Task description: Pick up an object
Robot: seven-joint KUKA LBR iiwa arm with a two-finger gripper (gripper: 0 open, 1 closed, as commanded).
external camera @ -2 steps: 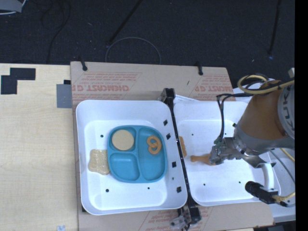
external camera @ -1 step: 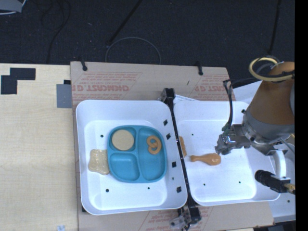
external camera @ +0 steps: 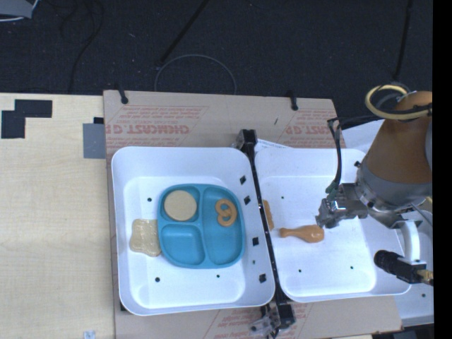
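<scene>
In the left bin [external camera: 134, 288], a blue divided tray [external camera: 200, 226] is seen with a round cracker [external camera: 179, 205] and a pretzel [external camera: 225, 212] in its compartments, and a pale bread slice [external camera: 145, 236] lies just beside it. In the right bin [external camera: 332, 288], an orange drumstick-shaped toy [external camera: 302, 233] lies near the gripper [external camera: 330, 215], which hangs just beside its thicker end. The approach step is judged to be in hand; a descent over the toy would be called for next. Nothing is seen gripped, and its opening cannot be told.

I see the pale wood bench [external camera: 49, 217] carrying a cardboard sheet [external camera: 212, 119], with two white bins [external camera: 134, 168] resting on it.
</scene>
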